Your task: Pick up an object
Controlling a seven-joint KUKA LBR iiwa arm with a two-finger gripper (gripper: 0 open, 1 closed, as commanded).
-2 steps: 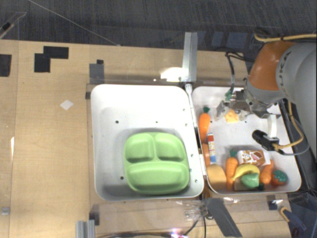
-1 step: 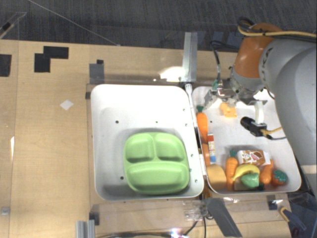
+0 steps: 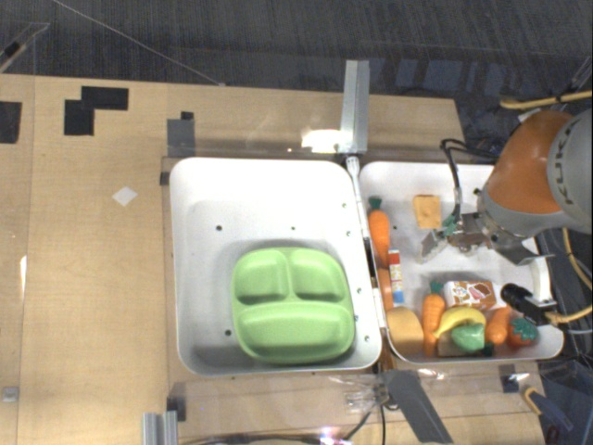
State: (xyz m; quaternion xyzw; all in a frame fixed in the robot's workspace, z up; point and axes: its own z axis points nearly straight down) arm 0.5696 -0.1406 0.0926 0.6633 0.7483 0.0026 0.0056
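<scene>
The gripper hung low inside the right bin, at the end of the grey arm reaching in from the right. Whether it was open or closed could not be told from this angle, and nothing showed in its grasp. The nearest thing was a small tan block, just beside the tool toward the bin's far wall and a little to its left, lying roughly square with no clear long axis. Below the tool, toward the near wall, lay a crowded heap: a banana lying crosswise, a small printed box, and an upright orange carrot. Another carrot lay along the left wall, its long axis running near to far. The left bin held a green divided tray.
</scene>
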